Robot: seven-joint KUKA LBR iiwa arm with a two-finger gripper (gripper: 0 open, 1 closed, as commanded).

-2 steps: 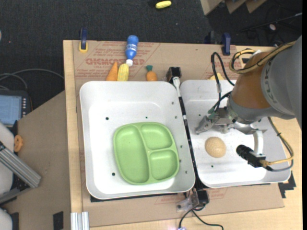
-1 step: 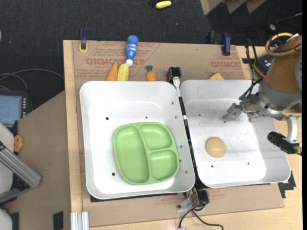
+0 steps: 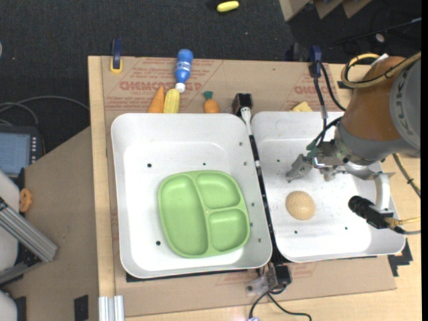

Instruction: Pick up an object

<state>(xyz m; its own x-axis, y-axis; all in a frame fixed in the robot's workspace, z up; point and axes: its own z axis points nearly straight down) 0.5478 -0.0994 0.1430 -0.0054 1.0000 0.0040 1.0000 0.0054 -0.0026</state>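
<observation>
One arm, so no choice of side. The gripper [image 3: 298, 170] hangs over the right bin [image 3: 334, 246], about mid-bin, slanting toward the divider between the two bins. I can't tell whether it is open or closed from this angle. I see nothing in its grasp.

My target is the tan round object [image 3: 300, 204], maybe a toy potato or a bread roll, I can't say which. It sits alone on the right bin's floor. It lies just toward the bin's front edge from the gripper tip, almost straight below it in the view. The two are near but apart, with bare white floor between them.

It has no real long axis and is close to round, maybe a touch taller than wide. I judge approach angle barely matters. What counts is a short shift toward the front edge and then a drop.

The left bin [image 3: 134, 179] holds a green divided plate [image 3: 200, 212], well apart from the gripper across the divider. A toy corn cob [image 3: 172, 100] and a blue-capped bottle [image 3: 182, 69] lie behind the bins. Neither is in reach of this move.

I judge the step as pre-grasp: the pick is not yet made.
</observation>
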